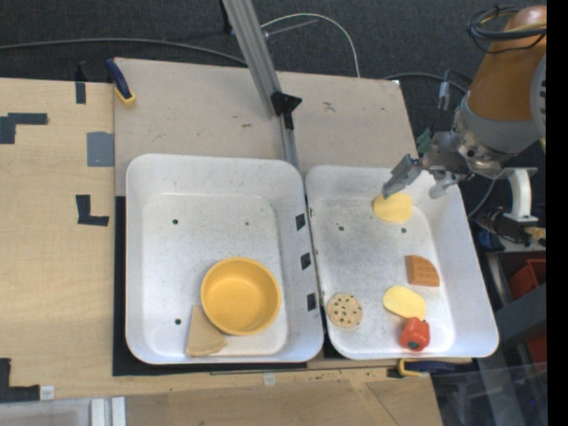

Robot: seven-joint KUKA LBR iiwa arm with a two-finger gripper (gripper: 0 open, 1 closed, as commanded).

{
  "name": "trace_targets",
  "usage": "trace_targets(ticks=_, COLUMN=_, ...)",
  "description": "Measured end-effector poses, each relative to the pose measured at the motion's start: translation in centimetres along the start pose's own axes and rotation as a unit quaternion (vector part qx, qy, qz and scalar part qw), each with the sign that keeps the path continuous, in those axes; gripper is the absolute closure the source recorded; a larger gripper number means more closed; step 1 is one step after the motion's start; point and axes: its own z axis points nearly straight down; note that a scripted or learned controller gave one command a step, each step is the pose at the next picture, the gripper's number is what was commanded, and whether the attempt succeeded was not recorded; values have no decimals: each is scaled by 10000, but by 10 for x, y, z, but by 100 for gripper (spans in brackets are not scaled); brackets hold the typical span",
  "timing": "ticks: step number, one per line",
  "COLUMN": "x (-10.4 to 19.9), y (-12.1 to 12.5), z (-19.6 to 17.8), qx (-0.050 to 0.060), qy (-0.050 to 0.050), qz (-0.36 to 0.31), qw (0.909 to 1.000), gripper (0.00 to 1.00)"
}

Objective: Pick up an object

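My gripper hangs over the far part of the right bin, its two fingers spread apart with nothing between them. A pale yellow flat piece lies just below the left fingertip. Nearer the front of that bin lie an orange-brown slice, a yellow oval piece, a red pepper-like piece and a round cookie.
The left bin holds a yellow bowl and a tan wedge at its front. A grey metal pole slants across the back between the bins. Cables run across the dark floor behind the bench.
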Motion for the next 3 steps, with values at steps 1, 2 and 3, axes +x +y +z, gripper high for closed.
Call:
trace_targets(ticks=1, x=0, y=0, z=0, qx=-1, qy=1, qz=0, qw=10000, gripper=0)
trace_targets(ticks=2, x=-2, y=-3, z=44, qx=21, qy=-5, qz=8, qw=10000, gripper=0)
trace_targets(ticks=3, x=3, y=-5, z=88, qx=24, qy=-1, qz=5, qw=10000, gripper=0)
